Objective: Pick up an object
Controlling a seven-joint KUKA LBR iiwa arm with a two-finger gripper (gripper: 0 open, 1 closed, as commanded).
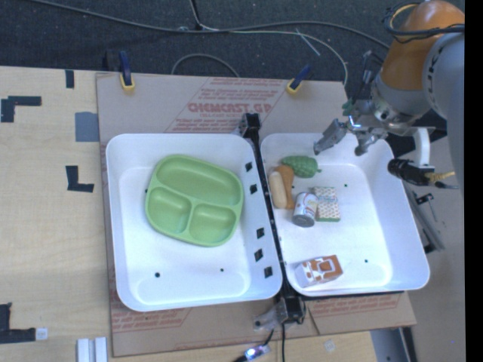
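The right bin point(392, 225) holds a green leafy vegetable point(300, 165), an orange-tan carrot-like piece point(281, 187), a small silver can point(304, 209) lying on its side, a checkered packet point(327, 204) next to the can, and a white and orange carton point(318, 270) near the front edge. My gripper point(346, 137) hangs above the bin's far edge, to the right of the green vegetable. Its two fingers are spread apart with nothing between them.
The left bin point(124, 225) holds a green divided plate point(195, 200). A black divider with clips point(260, 202) runs between the bins. Cables lie on the dark floor beyond the bench. Clamps point(125, 78) hold the cardboard sheet at the back.
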